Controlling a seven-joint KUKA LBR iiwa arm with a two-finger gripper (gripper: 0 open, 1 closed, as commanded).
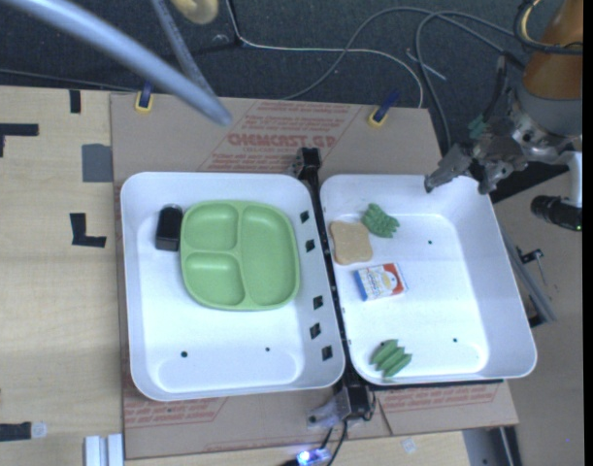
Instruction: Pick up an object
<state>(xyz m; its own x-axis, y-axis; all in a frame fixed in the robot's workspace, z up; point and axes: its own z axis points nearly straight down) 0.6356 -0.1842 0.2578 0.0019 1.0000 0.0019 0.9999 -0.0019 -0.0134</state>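
The right bin [490,260] holds a tan bread slice [350,242], a dark green leafy piece [379,220], a small white card with red and blue print [379,282] and a green pea pod [391,358]. My gripper [467,176] hangs over the bin's far right corner, its two fingers spread apart with nothing between them. It is well to the right of the objects. The orange-banded arm [553,56] rises behind it at the top right.
The left bin [141,289] holds a green divided plate [241,255] and a small black block [169,227] beside it. A black hinge strip [320,270] runs between the bins. Cables lie on the dark surface behind. A grey pole [112,42] crosses the top left.
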